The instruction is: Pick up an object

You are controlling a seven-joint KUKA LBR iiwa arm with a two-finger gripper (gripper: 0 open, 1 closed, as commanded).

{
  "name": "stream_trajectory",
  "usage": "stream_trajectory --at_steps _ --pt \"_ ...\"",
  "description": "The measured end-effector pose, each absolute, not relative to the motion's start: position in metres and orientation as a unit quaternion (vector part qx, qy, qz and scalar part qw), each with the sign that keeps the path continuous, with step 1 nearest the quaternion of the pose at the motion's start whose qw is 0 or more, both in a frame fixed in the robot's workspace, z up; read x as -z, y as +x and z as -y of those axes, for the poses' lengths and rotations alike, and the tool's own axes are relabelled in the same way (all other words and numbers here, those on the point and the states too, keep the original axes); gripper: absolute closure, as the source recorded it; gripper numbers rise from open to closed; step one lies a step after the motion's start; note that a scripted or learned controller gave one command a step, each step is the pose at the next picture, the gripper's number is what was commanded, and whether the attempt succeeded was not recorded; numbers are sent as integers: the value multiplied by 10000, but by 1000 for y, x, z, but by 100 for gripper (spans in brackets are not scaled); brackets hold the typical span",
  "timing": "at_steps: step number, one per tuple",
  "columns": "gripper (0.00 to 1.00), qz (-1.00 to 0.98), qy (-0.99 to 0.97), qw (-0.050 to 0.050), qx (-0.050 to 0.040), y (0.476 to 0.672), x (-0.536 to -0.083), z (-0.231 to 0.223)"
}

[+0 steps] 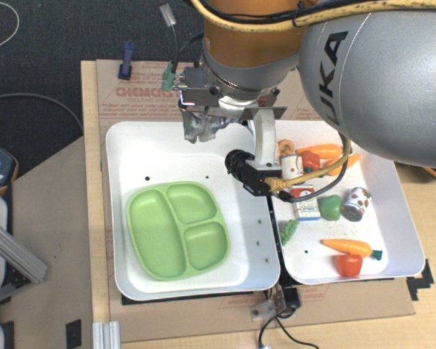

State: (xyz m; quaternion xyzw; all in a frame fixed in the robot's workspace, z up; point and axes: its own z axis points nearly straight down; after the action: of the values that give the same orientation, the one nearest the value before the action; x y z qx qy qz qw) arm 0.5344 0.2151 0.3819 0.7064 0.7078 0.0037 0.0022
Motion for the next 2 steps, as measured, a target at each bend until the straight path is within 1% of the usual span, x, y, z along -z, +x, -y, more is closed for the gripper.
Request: stream_trajectory --at_steps 1,2 --pt "100 -7084 7058 -23 29 479 -351 -225" --pt "100 -7059 7083 -4 27 557 -276 -223"
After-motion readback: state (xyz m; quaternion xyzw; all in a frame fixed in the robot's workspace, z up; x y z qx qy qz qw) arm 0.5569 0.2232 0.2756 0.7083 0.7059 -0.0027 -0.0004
